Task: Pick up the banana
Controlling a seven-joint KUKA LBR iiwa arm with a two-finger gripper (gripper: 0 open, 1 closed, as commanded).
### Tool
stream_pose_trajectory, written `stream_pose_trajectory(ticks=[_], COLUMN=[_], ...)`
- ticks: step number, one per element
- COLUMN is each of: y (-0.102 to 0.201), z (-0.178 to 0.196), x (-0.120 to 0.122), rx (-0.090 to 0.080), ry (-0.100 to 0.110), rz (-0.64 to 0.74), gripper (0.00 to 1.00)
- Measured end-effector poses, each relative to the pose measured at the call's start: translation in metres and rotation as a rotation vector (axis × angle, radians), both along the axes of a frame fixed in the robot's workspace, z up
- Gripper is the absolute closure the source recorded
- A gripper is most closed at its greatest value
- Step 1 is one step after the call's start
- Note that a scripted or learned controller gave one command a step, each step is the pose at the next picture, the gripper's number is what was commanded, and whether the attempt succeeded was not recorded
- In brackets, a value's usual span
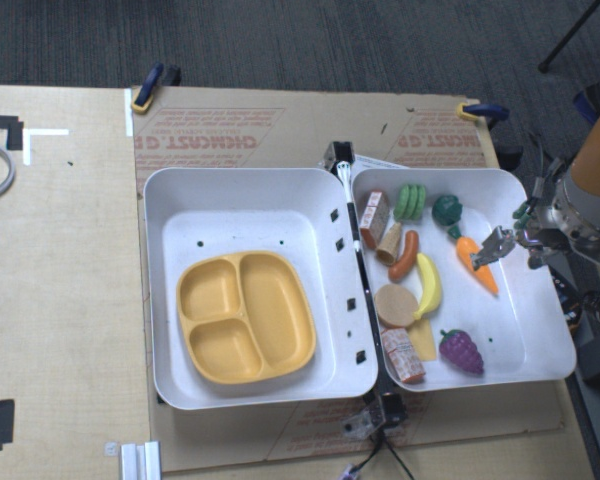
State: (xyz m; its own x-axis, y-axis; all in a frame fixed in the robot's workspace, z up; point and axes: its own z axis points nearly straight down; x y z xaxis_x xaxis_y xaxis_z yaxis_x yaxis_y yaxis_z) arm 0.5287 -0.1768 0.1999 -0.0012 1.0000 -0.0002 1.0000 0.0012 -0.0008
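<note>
- Two white bins on the bench, side by side: left bin (170,298) and right bin (540,353). They meet along a middle seam.
- Left bin: one yellow divided plate (245,315), three compartments, lying toward the near side of the bin.
- Right bin, counted: one banana (428,286), one sausage (404,254), one carrot (477,264), one bunch of purple grapes (461,350), one green ribbed vegetable (411,200), one dark green round vegetable (446,209), one tan round slice (396,306), one brown box (372,218), one red-labelled can (403,356). A small tan piece and a small yellow piece lie among them; cannot tell what they are.
- Banana: left half of the right bin, about midway between far and near walls. Lies flat, long axis running far to near, slightly curved with the bulge toward the right. Far tip points at the sausage's near end; near end curls left to touch the tan round slice.
- Sausage just left of the banana's far end, tilted. Carrot to the right of the banana, apart from it.
- One gripper (499,247), entering from the right, over the right part of the right bin, just beside the carrot's right side. Fingers spread, nothing between them. Well clear of the banana.
- Two blue clamps at the far corners of the cardboard sheet: left clamp (152,84), right clamp (483,112).
</note>
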Motion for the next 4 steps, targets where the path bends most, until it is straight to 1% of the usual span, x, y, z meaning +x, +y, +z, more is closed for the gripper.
stream_pose_trajectory(ticks=[1,2,3,4], y=[0.073,0.061,0.061,0.093], z=[-0.046,-0.105,-0.095,-0.008], x=[0.003,0.006,0.007,0.049], rx=[0.000,0.000,-0.001,-0.001], ry=[-0.001,-0.004,-0.008,-0.002], rz=[0.009,0.337,0.335,0.433], gripper=[0.00,0.00,1.00,1.00])
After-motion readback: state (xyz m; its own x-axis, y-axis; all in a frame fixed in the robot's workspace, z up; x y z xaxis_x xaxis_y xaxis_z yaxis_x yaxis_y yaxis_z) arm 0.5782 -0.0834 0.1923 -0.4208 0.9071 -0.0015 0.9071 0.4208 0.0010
